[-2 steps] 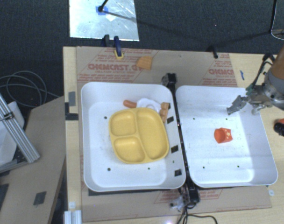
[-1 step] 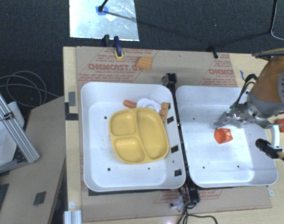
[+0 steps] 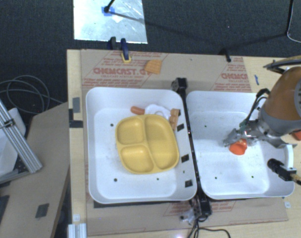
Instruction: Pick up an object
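In the right bin [image 3: 210,182], toward its right side, a small orange object [image 3: 238,148] lies on the white floor, directly under the tip of the pincer [image 3: 234,139]. The pincer touches or nearly touches it, but whether it is spread, closed or gripping cannot be told. The object looks light, rounded and smooth, probably hard plastic, so it may slip; gripping across its widest middle seems safest. The left bin [image 3: 98,182] holds a yellow divided plate [image 3: 146,144].
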Controlling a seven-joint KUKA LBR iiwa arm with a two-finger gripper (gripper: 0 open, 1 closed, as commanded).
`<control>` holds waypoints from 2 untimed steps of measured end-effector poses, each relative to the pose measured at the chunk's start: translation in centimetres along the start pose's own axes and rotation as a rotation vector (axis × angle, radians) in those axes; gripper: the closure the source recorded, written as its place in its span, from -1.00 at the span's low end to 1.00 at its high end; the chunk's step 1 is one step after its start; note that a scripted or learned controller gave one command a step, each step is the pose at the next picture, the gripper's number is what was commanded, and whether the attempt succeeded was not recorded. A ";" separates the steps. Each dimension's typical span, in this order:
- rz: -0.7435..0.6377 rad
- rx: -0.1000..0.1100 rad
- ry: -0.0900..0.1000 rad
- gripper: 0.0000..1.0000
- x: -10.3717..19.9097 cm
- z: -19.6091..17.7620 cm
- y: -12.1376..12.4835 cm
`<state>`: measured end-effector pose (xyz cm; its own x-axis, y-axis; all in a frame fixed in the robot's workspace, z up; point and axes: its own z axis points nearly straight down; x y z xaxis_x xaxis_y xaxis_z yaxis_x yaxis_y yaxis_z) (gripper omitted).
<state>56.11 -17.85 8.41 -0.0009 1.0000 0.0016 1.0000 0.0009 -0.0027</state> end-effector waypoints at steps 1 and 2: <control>-0.001 -0.007 -0.003 1.00 -0.1 -1.1 0.3; -0.009 -0.008 -0.002 1.00 4.8 -0.1 5.5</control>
<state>61.64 -13.03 8.47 -0.0104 0.9999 -0.0001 0.9999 0.0104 0.0056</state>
